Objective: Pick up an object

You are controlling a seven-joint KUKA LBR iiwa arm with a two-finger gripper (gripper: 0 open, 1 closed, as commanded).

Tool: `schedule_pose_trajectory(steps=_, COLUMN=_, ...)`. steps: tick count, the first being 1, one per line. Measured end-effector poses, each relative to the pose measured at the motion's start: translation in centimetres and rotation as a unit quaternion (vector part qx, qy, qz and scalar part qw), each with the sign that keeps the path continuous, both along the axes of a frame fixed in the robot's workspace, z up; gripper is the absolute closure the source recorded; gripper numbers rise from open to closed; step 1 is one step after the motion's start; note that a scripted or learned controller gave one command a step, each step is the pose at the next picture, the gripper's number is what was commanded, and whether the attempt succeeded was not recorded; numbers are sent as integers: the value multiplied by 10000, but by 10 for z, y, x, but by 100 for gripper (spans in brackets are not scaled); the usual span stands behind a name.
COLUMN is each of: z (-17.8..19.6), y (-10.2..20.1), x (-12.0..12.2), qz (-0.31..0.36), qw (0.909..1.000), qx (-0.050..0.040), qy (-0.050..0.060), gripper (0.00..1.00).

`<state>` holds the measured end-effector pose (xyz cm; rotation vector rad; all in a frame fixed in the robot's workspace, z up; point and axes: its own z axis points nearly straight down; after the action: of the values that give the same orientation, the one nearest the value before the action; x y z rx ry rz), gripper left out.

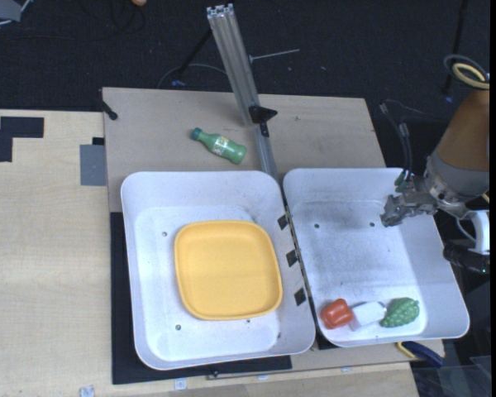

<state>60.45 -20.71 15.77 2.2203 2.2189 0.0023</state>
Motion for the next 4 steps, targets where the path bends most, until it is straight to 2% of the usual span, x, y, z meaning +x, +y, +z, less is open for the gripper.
schedule_pose_trajectory(steps=1, z=62, y=1, x=2, qz=0, qw=10000, qx=-3, qy=-8, gripper=100)
schedule_pose_trajectory(steps=2, z=104, y=0, x=3, qz=1, qw=10000, qx=-1, qy=-2, gripper=100)
schedule_pose_trajectory(steps=4, z=77, y=97, x=-9, qz=16, qw=10000, qx=9, qy=20, gripper=100)
